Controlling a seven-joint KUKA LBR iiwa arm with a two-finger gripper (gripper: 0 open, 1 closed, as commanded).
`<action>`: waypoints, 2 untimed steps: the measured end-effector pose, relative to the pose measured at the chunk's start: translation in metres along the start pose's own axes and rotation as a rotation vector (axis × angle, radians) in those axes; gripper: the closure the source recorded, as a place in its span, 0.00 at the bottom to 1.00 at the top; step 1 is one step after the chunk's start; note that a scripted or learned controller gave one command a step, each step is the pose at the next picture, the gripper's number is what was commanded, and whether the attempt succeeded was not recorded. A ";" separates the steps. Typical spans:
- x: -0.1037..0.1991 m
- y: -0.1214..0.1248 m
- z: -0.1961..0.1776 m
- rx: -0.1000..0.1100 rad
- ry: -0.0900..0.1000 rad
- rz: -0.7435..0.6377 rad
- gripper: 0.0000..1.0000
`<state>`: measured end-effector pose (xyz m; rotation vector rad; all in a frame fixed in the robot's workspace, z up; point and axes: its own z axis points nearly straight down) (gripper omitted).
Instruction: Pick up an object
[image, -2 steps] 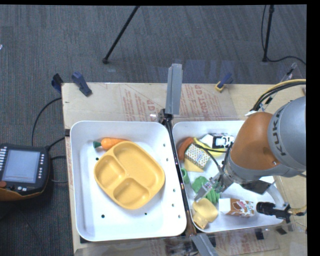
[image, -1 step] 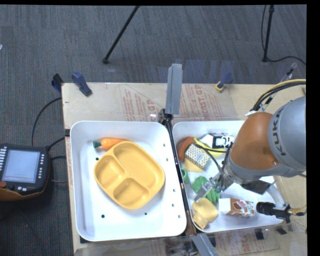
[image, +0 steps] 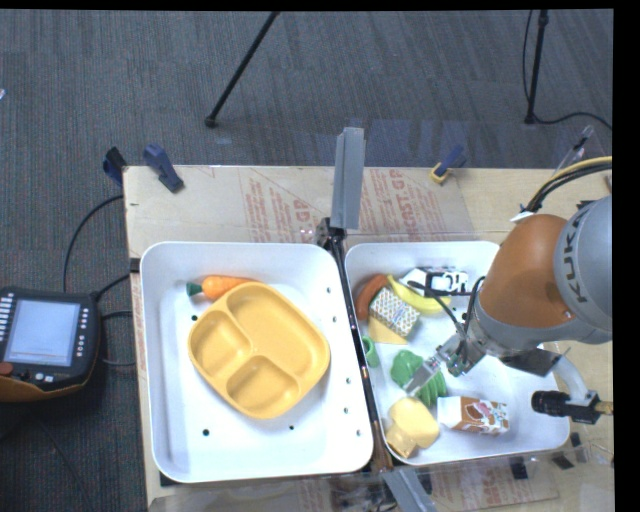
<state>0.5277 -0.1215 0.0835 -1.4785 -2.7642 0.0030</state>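
A green object (image: 408, 368) is lying in the right bin (image: 520, 440), near the bin's left-centre, and the gripper (image: 432, 372) is sitting right on top of it — the finger tips are reaching down onto its right side. Whether the fingers are parted or pinched together is not something I can tell from this angle, nor whether anything is actually between them.

Crowding around the green object: a pale yellow lump (image: 412, 424) is lying just below it, close to the bin's front left corner, and a small brown-and-white carton (image: 474, 414) is resting on its side just right of that lump. Above it, a patterned yellow block (image: 393, 314) is leaning beside a banana (image: 415, 296), with a brown rounded piece (image: 367, 291) touching the bin's left wall and a black-and-white item (image: 444, 281) near the back wall. The left half of this bin is packed tight; the right half is lying mostly under the arm (image: 535, 280), whose orange band is hanging over it.

The left bin (image: 165, 400) is offering far more room — a yellow divided tray (image: 258, 347) is lying at a slant in its middle, with an orange carrot (image: 222, 286) just beside its upper left edge. White floor is showing all around the tray, widest along the front and left walls.
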 end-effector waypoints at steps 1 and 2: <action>0.000 -0.001 -0.006 0.003 0.006 0.004 1.00; 0.043 0.025 -0.101 -0.002 -0.002 0.277 1.00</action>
